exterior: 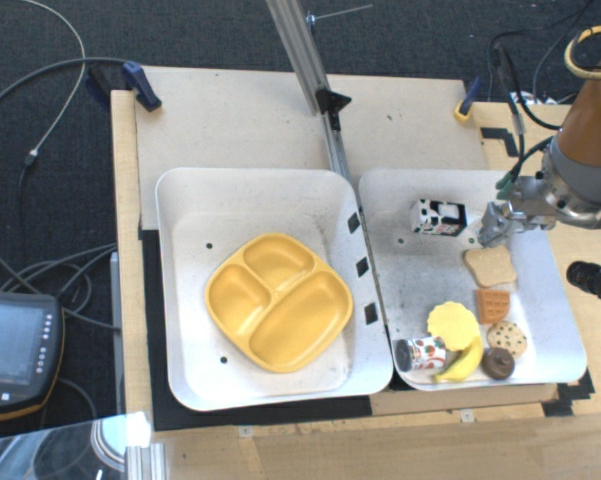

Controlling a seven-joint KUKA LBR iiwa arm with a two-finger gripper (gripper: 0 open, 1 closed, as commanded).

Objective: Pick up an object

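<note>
Gripper (494,222): low over the right bin (410,268), near its far right part; the arm (585,148) comes in from the right edge. Whether anything sits in its grasp, I cannot tell.
Cow-patterned cup (439,217): lies on its side just beside the gripper, to its left, apart from it.
Toast slice (491,265): just below the gripper, near or touching its tip; contact is not clear.
Orange cracker (493,303): further toward the near edge, just past the toast.
Cookie (506,339): beyond the cracker, near the bin's near right corner.
Chocolate doughnut (497,363): beside the cookie, at the near rim.
Yellow flat piece (452,323): below and left of the gripper, touching the banana (462,362).
Small can (423,352): lies on its side, just left of the banana.
Crowding: the near right corner of the bin is packed tight; the cup and toast lie more in the open.
Yellow divided plate (279,301): in the left bin (180,268), well apart from the gripper.
Metal pole (300,48): slants across the far side, down between the bins.
</note>
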